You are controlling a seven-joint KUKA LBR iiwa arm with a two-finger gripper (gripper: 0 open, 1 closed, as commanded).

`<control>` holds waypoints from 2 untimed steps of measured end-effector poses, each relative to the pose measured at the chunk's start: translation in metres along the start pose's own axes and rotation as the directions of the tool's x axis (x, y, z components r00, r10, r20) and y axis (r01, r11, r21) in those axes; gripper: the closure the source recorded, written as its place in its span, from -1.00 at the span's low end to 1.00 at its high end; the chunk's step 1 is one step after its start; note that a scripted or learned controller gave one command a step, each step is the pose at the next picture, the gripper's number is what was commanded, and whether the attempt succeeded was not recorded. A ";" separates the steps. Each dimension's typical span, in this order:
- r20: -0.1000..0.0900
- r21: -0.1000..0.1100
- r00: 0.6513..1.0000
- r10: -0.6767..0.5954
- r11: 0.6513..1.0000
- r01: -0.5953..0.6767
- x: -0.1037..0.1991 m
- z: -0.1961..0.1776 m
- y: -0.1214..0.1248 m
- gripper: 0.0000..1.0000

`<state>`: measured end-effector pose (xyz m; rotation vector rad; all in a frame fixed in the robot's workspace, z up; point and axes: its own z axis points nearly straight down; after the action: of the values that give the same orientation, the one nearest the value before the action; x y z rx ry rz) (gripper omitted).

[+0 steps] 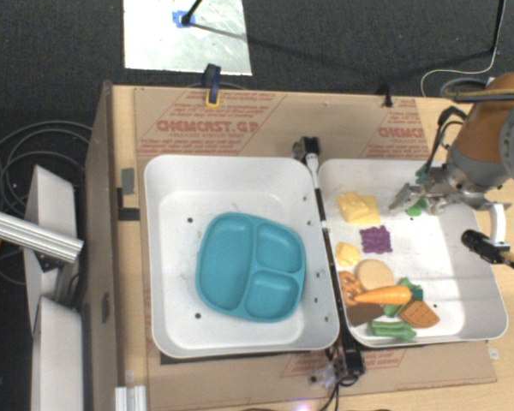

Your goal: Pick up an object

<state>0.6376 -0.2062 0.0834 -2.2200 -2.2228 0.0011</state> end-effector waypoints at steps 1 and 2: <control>0.001 -0.005 1.000 -0.002 1.000 0.002 0.000 -0.002 0.005 -1.00; 0.001 -0.009 1.000 -0.004 1.000 0.004 0.000 -0.014 0.006 1.00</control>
<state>0.6436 -0.2063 0.0971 -2.2206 -2.2326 -0.0080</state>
